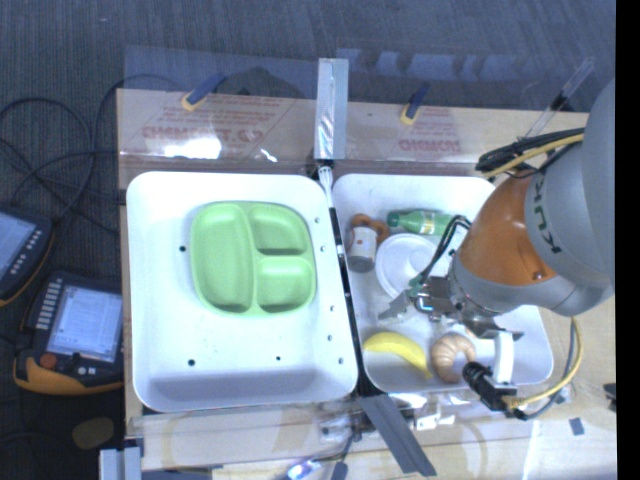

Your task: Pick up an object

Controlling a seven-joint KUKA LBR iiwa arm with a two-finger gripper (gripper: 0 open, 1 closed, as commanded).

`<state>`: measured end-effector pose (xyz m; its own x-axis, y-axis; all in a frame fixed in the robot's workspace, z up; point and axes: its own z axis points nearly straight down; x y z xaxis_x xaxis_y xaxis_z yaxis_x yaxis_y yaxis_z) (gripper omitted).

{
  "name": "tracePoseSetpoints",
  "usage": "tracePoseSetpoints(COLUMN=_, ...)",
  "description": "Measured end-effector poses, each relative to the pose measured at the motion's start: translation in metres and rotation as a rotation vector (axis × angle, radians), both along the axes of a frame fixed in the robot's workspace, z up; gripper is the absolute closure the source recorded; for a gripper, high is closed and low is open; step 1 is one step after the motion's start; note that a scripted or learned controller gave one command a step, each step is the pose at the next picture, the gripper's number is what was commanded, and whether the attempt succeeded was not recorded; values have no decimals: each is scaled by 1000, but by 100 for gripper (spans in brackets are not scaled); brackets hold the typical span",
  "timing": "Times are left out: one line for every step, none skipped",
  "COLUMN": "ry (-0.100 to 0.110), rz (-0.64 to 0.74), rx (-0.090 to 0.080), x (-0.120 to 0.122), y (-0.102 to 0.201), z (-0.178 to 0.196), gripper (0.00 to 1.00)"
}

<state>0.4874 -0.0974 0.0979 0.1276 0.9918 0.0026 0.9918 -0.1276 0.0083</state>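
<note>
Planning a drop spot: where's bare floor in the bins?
Left bin: bare floor rings the green divided plate, widest along its front. Right bin is crowded: banana, green bottle, white cup and the arm.

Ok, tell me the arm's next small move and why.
Probably lower the end effector straight down onto one item. It sits over the right bin with nothing seen between its fingers, and the yellow banana and tan round object lie just below it in the view, close together, so a careful descent seems best.
</note>
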Motion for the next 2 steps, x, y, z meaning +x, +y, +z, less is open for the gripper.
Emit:
tracePoseSetpoints(ry=3, rz=0, rx=-1, x=46, y=-21, z=-9, gripper=0)
tracePoseSetpoints(ry=11, rz=-23, rx=-5, x=65, y=15, z=85, gripper=0)
